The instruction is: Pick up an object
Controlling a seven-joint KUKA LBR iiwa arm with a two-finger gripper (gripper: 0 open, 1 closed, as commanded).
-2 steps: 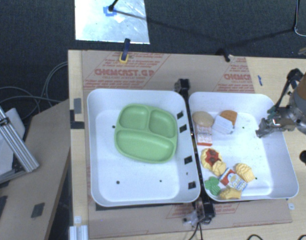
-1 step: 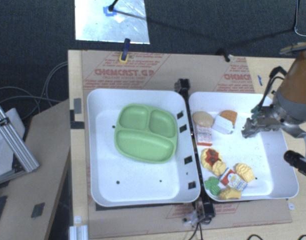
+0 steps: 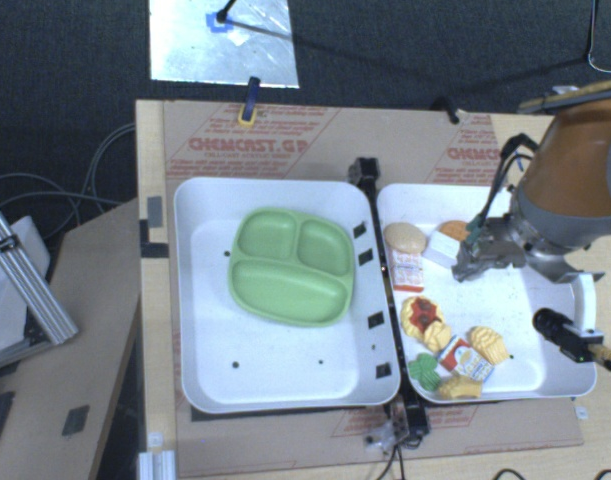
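the gripper (image 3: 468,267) is lowered into the right bin (image 3: 555,378); whether it is clenched or released cannot be told. the nearest object, a white block (image 3: 440,253), is found just to its left, touching an orange piece (image 3: 452,231).

Arm (image 3: 585,178): cut off by the right edge; its bulk hides the right bin's (image 3: 555,383) far right corner.
Gripper (image 3: 469,266): dark and small against the bin; its tips cannot be made out.
Orange item (image 3: 452,230): partly covered by the gripper's body.
Toy pile (image 3: 453,353): pieces overlap, and the small packets' print is too fine to read.
Frame (image 3: 25,278): cropped by the left edge.
Cables (image 3: 455,463): run off the bottom edge.
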